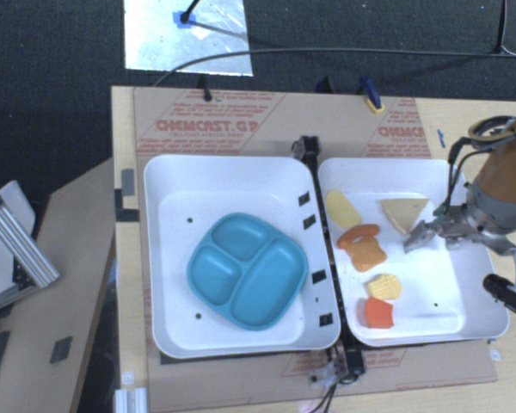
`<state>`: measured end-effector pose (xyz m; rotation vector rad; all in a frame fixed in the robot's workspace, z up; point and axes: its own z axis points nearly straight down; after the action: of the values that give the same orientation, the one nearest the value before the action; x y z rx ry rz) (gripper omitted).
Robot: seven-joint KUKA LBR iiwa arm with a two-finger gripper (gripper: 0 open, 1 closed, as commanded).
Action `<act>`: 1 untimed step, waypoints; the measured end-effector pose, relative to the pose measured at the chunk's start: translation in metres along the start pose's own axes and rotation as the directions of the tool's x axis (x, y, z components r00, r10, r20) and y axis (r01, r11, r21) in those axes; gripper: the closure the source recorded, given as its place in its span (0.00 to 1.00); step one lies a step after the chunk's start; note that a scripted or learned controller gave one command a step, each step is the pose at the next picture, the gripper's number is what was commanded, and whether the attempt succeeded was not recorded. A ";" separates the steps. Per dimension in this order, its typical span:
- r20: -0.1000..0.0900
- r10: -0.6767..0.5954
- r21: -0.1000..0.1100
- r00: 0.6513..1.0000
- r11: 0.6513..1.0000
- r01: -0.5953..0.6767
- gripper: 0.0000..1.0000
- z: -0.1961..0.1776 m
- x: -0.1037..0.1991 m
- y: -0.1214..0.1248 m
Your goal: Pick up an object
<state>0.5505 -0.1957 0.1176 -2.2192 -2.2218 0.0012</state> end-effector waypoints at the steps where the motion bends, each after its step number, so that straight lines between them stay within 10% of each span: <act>1: 0.002 0.000 -0.005 1.000 1.000 0.000 1.00 -0.013 -0.001 0.002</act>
<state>0.5521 -0.1963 0.1308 -2.2225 -2.2255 -0.0028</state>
